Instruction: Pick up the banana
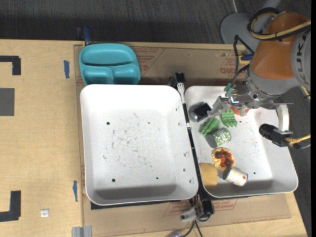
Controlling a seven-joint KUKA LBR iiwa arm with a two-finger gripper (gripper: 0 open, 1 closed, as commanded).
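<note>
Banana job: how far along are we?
Nothing looks done: the banana lies in the near left corner of the right bin, untouched. In hand: the gripper is over the bin's far side, near the green items. Left: reaching the banana, grasping it, lifting it.

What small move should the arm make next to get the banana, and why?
Probably shift the gripper toward the near-left corner of the right bin. It sits at the bin's far side over green items, while the yellowish piece that looks like the banana lies in that corner, apart from it.
</note>
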